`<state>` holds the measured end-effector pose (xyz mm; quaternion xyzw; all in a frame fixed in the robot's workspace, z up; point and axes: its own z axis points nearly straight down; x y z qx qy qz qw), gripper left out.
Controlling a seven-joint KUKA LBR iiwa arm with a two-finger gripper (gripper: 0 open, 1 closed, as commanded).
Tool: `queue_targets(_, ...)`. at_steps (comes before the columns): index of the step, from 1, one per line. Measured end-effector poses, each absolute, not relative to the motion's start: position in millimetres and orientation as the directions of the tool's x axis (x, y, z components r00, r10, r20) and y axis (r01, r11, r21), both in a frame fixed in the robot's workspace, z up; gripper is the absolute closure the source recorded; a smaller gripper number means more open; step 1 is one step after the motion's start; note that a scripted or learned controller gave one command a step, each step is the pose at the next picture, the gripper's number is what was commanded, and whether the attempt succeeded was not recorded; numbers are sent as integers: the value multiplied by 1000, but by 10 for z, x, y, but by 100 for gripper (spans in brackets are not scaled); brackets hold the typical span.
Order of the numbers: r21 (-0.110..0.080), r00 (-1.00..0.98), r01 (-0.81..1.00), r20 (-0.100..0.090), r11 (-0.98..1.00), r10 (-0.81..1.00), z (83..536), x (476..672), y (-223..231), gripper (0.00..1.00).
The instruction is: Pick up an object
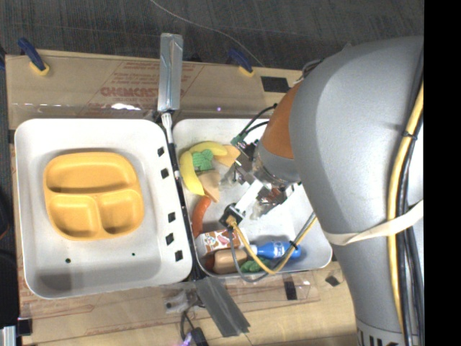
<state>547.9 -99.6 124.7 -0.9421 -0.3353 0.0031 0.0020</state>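
Banana (189, 170) | right bin (205, 129), just left of gripper (242, 166) in view | long axis curved, running up-down the frame | jaw state: cannot tell

"How many bins are under you?"

"Two white ones: the left bin (29, 265) and the right bin (212, 132)."

"What's in them?"

"In the left I count one yellow tray (94, 193). In the right: one banana (189, 171), one blue bottle (274, 251), one long orange thing (202, 215), one brown sausage (223, 262)."

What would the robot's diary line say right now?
gripper: over right bin | banana: lying in that bin | yellow tray: in left bin
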Motion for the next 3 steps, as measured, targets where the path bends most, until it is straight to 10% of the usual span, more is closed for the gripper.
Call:
queue_targets(1, -3, 979, 206, -4, -979, 206, 1865, 5301, -1265, 0)
queue_targets(2, -6, 979, 206, -7, -979, 206, 1198, 4755, -1360, 0)
queue_targets(3, 0, 973, 229, 2, -973, 229, 4937, 5223, -1283, 0)
